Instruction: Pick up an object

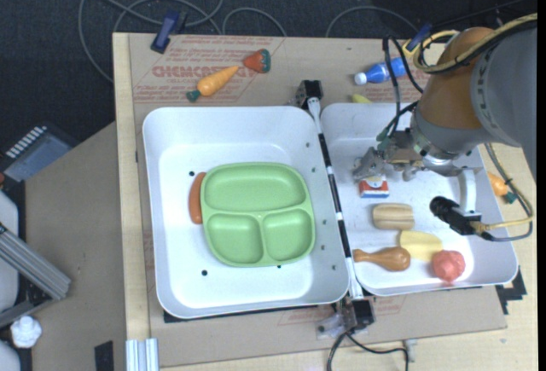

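We see the grey arm's two-finger gripper low in the right white bin near its left wall, jaw state we cannot tell, just above a small red-and-white carton, tan bread roll nearer the front edge.

The grey arm reaches in from the right — its orange band above the wrist — with the gripper (1 pair of fingers) pointed down and left.
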Robot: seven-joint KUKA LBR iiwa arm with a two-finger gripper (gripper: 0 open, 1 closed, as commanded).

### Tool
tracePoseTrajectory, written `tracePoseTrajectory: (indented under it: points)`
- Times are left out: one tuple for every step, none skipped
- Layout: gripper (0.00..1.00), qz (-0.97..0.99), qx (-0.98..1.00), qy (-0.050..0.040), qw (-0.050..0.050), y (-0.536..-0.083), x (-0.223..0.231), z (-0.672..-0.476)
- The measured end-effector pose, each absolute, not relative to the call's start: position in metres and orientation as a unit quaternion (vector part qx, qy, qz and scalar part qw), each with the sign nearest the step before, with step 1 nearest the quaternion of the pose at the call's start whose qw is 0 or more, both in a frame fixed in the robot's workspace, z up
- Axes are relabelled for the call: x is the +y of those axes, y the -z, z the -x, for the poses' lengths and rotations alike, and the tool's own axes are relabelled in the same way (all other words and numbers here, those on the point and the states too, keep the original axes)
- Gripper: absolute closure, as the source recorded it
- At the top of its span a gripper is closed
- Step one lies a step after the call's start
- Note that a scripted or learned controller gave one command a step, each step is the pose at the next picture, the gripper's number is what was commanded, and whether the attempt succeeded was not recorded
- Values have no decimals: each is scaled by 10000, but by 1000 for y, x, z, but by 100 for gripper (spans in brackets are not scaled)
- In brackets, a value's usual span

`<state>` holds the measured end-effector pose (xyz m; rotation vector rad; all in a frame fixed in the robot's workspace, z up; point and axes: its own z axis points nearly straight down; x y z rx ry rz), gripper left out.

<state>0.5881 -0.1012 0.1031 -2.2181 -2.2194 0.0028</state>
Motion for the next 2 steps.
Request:
tracePoseTrajectory:
  points:
    - [100,7069,-7073,3,-12,-115,-102,-590]
    - [0,7070,-7073,2,-9,-115,-102,-590]
